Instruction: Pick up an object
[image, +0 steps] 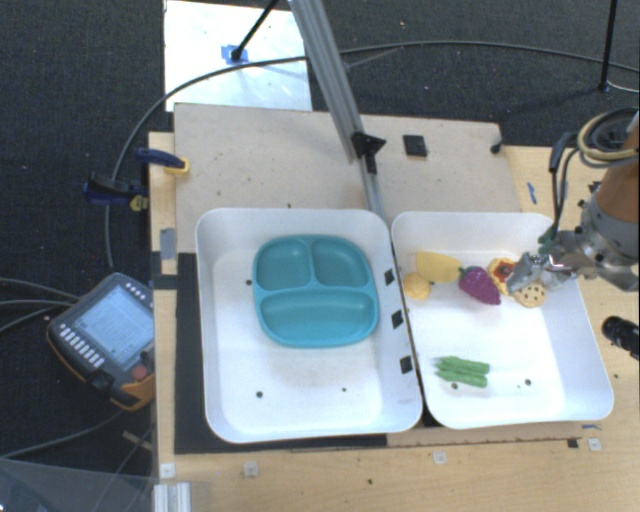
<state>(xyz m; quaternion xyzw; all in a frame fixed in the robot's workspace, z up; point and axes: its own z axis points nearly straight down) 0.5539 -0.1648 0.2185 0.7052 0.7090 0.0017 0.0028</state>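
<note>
Over the right bin (590, 395), the hand (530, 268) is hovering low at the far side, and whether it is spread or pressed together cannot be told (glare is hiding the tips). Just beneath it a spotted cookie (531, 294) is lying, with a purple fruit (480, 284) close beside and green beans (462, 370) sitting well nearer the camera. Judging by looks, the cookie is probably light, stiff plastic, perhaps slick, best pinched across its flat edges.
</note>
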